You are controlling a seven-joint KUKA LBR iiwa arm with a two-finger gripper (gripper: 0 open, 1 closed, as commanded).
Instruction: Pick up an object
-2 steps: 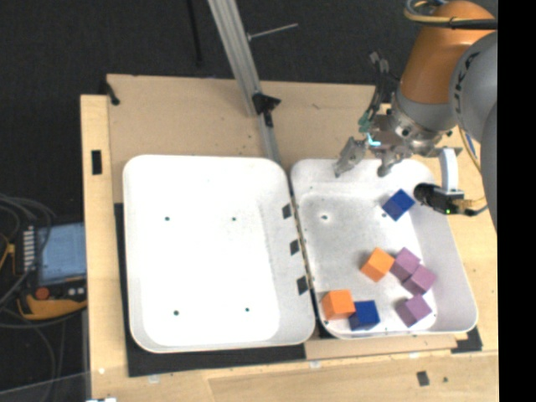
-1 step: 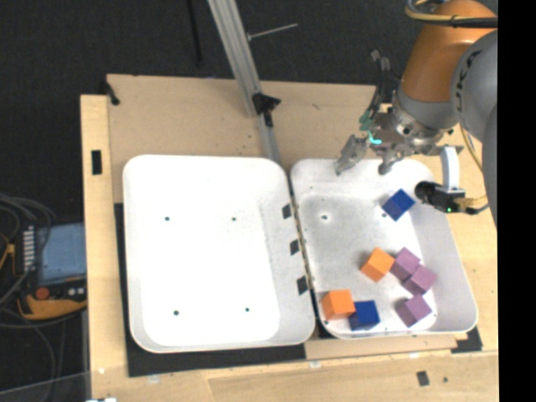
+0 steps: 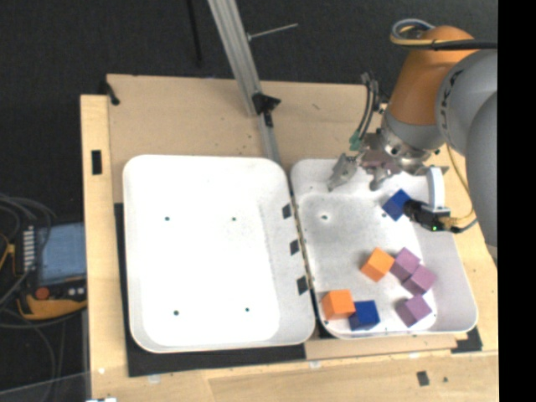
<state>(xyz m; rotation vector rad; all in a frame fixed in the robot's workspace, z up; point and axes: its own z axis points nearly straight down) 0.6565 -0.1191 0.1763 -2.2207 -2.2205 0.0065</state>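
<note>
The surface (image 3: 193, 120), a pale wooden board, is seen carrying two shallow white bins side by side; the left bin (image 3: 209, 254) is set toward nine o'clock and the right bin (image 3: 335, 224) toward three o'clock, their inner rims touching along a row of dark clips.

The arm (image 3: 435, 82), grey with an orange band, is seen reaching in from two o'clock; its wrist is hung over the far edge of the right bin. A slanted metal rail (image 3: 239, 48) is seen running from twelve o'clock down to the gap between the bins.

The gripper (image 3: 362, 174) is held above the right bin's twelve o'clock end; its fingers are spread apart, and nothing is seen between them.

The blocks are gathered in the right bin, toward its four and six o'clock part. A blue block (image 3: 396, 204) is lying just beside the gripper, at its four o'clock, apart from the fingers. An orange block (image 3: 378, 265) is placed near the bin's middle right; two purple blocks (image 3: 405, 263) (image 3: 420, 280) are set touching one another just at its three o'clock; a third purple block (image 3: 414, 310) is found below them. A second orange block (image 3: 338, 303) and a second blue block (image 3: 364, 315) are lying side by side at the six o'clock rim, touching.
</note>
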